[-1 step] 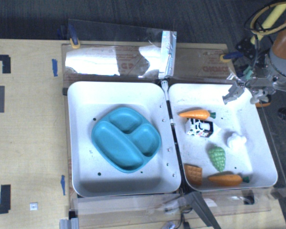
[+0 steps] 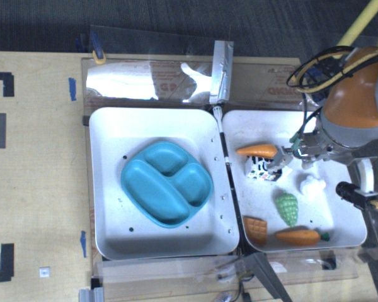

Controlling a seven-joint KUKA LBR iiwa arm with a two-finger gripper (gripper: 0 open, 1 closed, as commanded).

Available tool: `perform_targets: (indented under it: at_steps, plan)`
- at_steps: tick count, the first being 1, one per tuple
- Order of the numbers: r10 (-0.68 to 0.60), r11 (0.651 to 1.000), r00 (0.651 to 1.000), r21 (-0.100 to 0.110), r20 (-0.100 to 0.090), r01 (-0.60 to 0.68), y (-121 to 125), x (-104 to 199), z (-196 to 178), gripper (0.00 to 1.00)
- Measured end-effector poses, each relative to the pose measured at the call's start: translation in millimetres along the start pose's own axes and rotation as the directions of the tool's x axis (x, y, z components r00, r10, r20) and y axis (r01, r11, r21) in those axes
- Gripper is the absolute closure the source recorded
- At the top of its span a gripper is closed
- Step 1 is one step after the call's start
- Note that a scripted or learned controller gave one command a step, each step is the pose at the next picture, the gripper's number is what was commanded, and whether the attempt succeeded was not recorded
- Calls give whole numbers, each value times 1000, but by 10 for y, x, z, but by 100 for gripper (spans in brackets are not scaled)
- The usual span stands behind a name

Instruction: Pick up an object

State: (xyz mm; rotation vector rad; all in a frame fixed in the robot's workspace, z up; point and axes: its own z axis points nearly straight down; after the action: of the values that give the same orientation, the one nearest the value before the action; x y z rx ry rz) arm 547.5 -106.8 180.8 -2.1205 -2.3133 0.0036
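Two white bins (image 2: 104, 168), one blue plate (image 2: 167, 182), two carrots (image 2: 257, 150), one waffle (image 2: 256, 229).

One fixed cam, mounted above the bench (image 2: 31, 168), looking down at a slant w/ both white bins in frame: left bin (image 2: 107, 137) mid-frame, right bin (image 2: 346, 228) toward the right side. Far enough back to take in bench surface at left and dark floor (image 2: 176, 5) along the top. Arm (image 2: 356, 99) enters from frame right.

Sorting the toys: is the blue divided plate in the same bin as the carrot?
No: the blue divided plate lies in the left bin; the carrot lies in the right bin.
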Motion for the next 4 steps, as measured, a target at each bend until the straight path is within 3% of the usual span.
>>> perform_targets:
  at_steps: [1, 2, 3, 4]
  plan:
    - [-2, 1000, 1000, -7, 2, 2, 553, -81, 826, 0]
    - [94, 996, 996, -9, 2, -94, 718, -478, 944, 0]
    - [32, 999, 999, -9, 0, -32, 170, 121, 932, 0]
    - [144, 990, 990, -11, 0, -144, -486, 84, 932, 0]
